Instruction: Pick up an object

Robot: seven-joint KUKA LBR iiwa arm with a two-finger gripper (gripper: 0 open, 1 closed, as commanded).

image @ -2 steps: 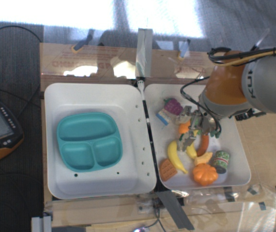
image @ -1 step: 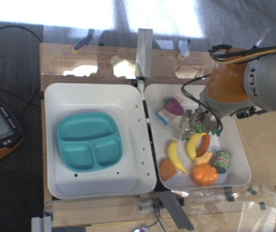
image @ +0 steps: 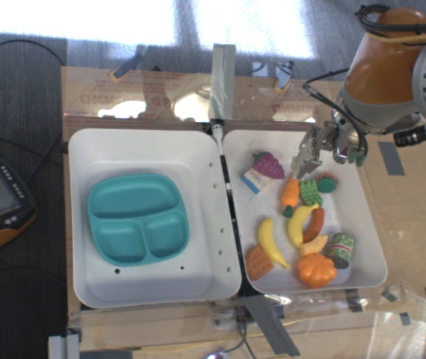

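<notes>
Metal two-finger gripper (image: 303,169) hangs with its fingers close together, nothing visibly between them. Just below their tips stands the small orange plastic carrot (image: 291,193), long axis running toward and away from the fingers, in the right shallow white bin (image: 374,234). Behind, the grey arm (image: 389,66) with its orange band slants up-right.

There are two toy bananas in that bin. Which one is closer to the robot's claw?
The banana beside the hot dog, just under the carrot. The other banana lies lower left, by the waffle, farther from the gripper.
</notes>
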